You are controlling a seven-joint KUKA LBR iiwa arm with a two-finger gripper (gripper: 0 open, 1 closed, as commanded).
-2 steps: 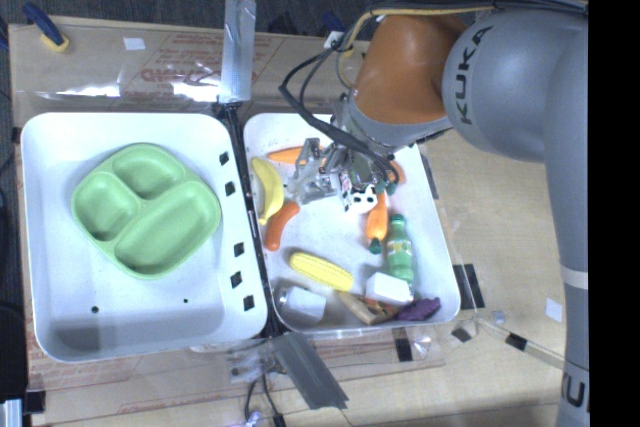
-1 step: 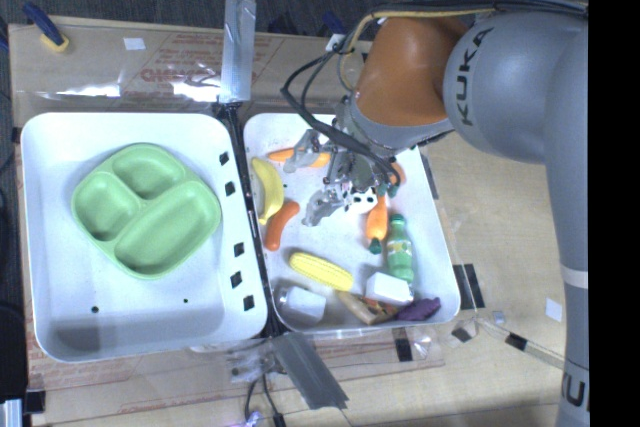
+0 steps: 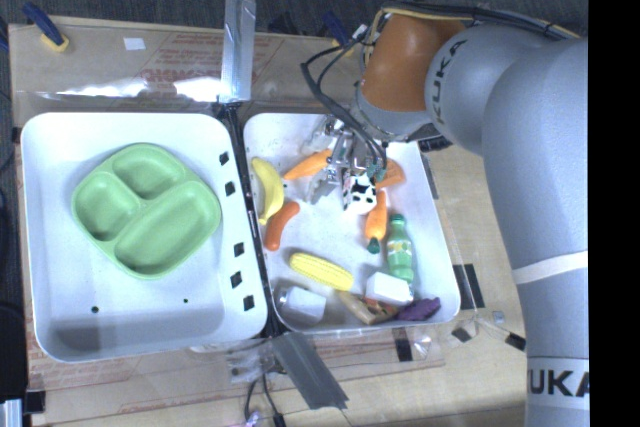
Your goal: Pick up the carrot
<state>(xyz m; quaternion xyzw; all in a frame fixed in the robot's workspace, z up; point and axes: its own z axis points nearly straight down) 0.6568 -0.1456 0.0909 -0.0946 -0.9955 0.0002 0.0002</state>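
The carrot (image 3: 377, 215) is orange with a green stub at its near end. It lies lengthwise in the right bin (image 3: 440, 245), towards that bin's right side. My gripper (image 3: 338, 170) hangs low over the bin's far middle, just left of the carrot's far tip. A second tapered orange piece (image 3: 303, 166) lies slantwise and reaches up to the gripper's left side. A small black-and-white toy (image 3: 358, 192) sits between the gripper and the carrot. The grey wrist and orange band hide the bin's far right corner.
The right bin also holds a banana (image 3: 267, 187), an orange sausage (image 3: 280, 223), corn (image 3: 320, 268), a green bottle (image 3: 399, 250), a white block (image 3: 388, 289), a purple piece (image 3: 420, 308) and a grey can (image 3: 300, 300). The left bin (image 3: 60, 315) holds a green divided plate (image 3: 147, 207).
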